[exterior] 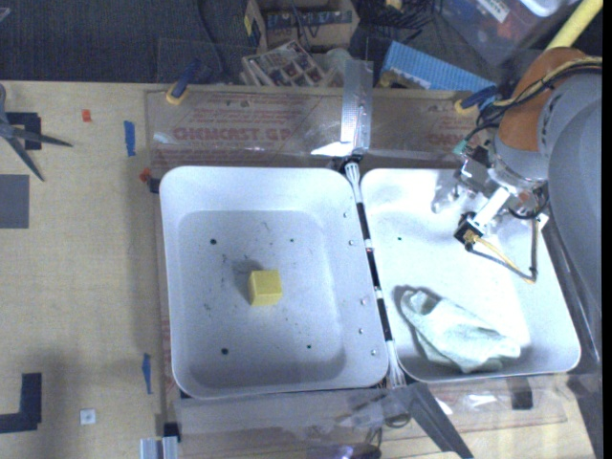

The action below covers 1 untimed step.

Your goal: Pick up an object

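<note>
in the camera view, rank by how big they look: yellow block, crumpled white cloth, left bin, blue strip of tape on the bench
1. left bin
2. crumpled white cloth
3. yellow block
4. blue strip of tape, narrower than the block though about as long, so these last two are close.

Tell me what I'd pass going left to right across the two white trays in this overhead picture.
Small yellow cube-shaped block in the left shallow white bin → metal divider strip between the bins → crumpled pale cloth low in the right shallow white bin → the grey arm's gripper, higher up near the right bin's far side.
</note>
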{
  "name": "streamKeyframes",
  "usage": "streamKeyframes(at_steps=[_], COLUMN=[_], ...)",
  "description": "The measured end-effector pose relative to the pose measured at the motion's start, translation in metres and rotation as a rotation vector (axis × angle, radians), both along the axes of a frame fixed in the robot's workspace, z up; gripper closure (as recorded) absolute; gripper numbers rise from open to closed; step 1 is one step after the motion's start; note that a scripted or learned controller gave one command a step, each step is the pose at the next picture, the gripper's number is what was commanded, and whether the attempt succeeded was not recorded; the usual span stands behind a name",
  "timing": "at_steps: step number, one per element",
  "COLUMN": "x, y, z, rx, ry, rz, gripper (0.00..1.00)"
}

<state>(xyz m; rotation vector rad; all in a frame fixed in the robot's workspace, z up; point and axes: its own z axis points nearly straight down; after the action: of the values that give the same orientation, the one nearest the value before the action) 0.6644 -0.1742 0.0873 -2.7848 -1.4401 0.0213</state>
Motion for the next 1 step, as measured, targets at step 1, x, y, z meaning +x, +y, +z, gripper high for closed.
streamKeyframes(at_steps=[1], x=[0.0039], y=[0.0029], z=[0.0107], rx=[-0.001], ry=[-0.014], rz=[0.004], gripper=[1.0])
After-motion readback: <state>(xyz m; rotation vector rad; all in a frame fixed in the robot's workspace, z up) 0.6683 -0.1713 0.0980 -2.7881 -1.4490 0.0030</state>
